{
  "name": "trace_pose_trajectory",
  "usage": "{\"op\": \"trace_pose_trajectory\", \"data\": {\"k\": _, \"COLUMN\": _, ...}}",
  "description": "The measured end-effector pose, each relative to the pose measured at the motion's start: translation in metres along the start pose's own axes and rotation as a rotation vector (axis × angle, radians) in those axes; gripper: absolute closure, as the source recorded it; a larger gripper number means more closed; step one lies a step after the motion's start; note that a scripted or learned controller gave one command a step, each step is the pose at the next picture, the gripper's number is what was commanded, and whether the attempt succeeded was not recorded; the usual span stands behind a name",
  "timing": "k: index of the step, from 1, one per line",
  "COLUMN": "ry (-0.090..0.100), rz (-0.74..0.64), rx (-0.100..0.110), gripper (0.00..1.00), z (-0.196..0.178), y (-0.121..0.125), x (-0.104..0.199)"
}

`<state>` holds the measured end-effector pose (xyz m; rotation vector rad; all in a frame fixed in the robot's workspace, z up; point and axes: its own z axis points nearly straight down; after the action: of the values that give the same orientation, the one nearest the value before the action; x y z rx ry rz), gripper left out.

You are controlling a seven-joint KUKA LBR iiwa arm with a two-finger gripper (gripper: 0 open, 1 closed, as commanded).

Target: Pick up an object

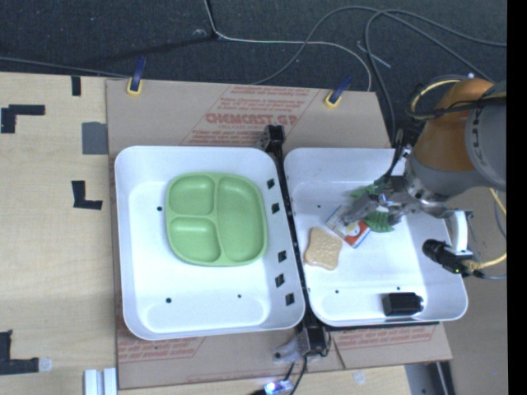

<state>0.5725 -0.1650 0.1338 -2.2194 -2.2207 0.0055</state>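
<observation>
Reaching low into the right bin (428,303), the gripper (368,209) sits among a small clutter: a green object (380,219) and a red-and-white packet (356,234) touching it; whether its fingers are spread or closed I cannot tell. This looks like the grasp step; next comes a clean lift. Just beyond lies a tan, bread-like slice (323,248), farther off a black block (402,304). The left bin (136,220) holds a smooth green divided plate (216,219).

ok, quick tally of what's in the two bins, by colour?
Green: 2, the divided plate in the left bin and a small green item at the gripper in the right bin
Tan: 1, bread slice
Black: 1, block
Red and white: 1, small packet
Total: 5
</observation>
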Motion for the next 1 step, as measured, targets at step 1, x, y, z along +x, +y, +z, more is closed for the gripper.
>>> {"op": "trace_pose_trajectory", "data": {"k": 1, "ry": -0.003, "rz": 0.000, "rx": -0.009, "gripper": 0.00, "z": 0.0451, "y": 0.0026, "x": -0.0019}}
